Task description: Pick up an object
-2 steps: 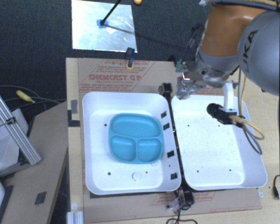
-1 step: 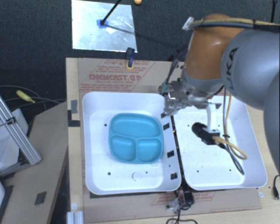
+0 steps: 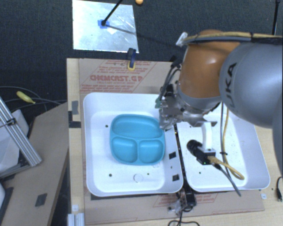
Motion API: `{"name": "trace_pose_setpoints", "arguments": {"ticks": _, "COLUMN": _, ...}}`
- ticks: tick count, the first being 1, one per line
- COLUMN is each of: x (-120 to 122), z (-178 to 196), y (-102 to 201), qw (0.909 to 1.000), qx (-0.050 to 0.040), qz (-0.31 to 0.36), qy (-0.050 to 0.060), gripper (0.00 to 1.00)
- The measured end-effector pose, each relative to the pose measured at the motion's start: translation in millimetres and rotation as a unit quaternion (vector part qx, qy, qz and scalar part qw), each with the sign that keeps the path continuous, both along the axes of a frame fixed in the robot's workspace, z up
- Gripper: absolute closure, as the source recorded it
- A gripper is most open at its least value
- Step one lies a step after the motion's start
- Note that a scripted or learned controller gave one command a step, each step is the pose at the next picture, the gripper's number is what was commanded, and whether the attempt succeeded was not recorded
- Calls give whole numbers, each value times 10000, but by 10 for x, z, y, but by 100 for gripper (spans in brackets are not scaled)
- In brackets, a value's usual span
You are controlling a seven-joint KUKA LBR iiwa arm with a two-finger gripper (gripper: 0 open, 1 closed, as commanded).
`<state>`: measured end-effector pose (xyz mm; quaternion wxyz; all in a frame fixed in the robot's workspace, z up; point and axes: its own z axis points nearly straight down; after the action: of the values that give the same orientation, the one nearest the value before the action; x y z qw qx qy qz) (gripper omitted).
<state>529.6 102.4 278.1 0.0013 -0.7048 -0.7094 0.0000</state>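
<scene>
Blue divided plate [image 3: 136, 139] lies flat in left bin [image 3: 95, 132] | gripper [image 3: 166, 117] at plate's right rim, presumably for an edge grasp | you cannot tell its grip state.

A: What lies beyond the two bins?

B: A brown cardboard sheet [image 3: 119, 75] sits under them, printed with red lettering near its far edge. A small clamp [image 3: 131, 59] with a yellow and dark body stands at that far edge.

A: And above that?

B: A shiny silver panel [image 3: 105, 26] lies on the dark carpet [image 3: 35, 44], with a bit of blue tape [image 3: 103, 23] on it and a thin black rod crossing it at a slant. An orange ball [image 3: 139, 1] shows at the top edge.

A: Anything at the left?

B: A slanted aluminium rail [image 3: 17, 137] over a tan board [image 3: 42, 176], and a yellow piece [image 3: 25, 97] on a cable over the carpet.
</scene>
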Motion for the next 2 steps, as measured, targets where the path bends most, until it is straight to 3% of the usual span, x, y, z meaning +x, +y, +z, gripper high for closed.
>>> {"name": "trace_pose_setpoints", "arguments": {"ticks": 1, "x": 111, "z": 1776, "y": -277, "qw": 9999, "qx": 5, "qz": -16, "qy": -116, "gripper": 100}}
{"name": "trace_pose_setpoints", "arguments": {"ticks": 2, "x": 11, "z": 671, "y": -67, "qw": 10000, "qx": -11, "qz": -20, "qy": 34, "gripper": 100}}
